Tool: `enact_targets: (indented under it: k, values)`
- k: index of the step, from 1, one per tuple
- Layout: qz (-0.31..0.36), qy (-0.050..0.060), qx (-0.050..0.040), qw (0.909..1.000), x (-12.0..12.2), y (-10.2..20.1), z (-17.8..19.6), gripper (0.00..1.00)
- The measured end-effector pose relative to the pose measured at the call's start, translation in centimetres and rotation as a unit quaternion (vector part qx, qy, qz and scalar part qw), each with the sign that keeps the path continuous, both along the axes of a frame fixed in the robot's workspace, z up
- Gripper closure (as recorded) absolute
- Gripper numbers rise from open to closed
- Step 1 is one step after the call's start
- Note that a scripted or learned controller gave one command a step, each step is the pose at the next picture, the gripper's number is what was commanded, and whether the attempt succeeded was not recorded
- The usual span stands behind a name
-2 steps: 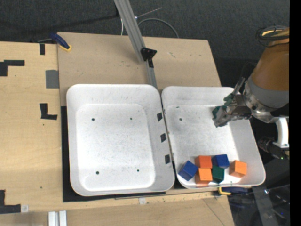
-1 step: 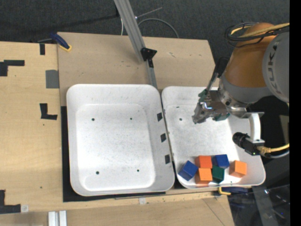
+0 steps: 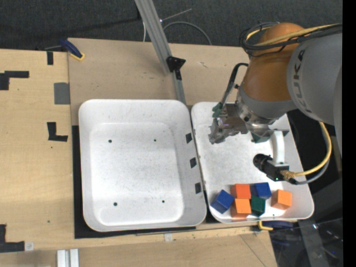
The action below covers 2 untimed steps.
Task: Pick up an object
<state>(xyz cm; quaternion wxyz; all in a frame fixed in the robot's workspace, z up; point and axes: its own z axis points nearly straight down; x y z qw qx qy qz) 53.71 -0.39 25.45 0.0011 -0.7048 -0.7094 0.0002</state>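
gripper: over far part of right bin, jaw state cannot be told. step: approach. next: descend to near-edge blocks, well apart.

Six small solid-coloured blocks lie clustered at the near end of the right-hand shallow white bin, well apart from the bin's far end. A blue cube-like block sits leftmost, turned at an angle to the others. To its right, an orange block lies just behind a second orange block; the two appear to touch. A smaller blue block stands beside the rear orange one, with a dark green block directly in front of it. A third orange block lies rightmost, slightly rotated, near the bin's right rim. All rest flat on the bin floor.
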Motion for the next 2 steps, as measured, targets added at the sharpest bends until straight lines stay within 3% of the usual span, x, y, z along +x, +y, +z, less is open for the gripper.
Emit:
enact_targets:
  k: [2]
  values:
    - [0.0,0.0,-0.0001,1.0,3.3,9.4,0.1,1.0]
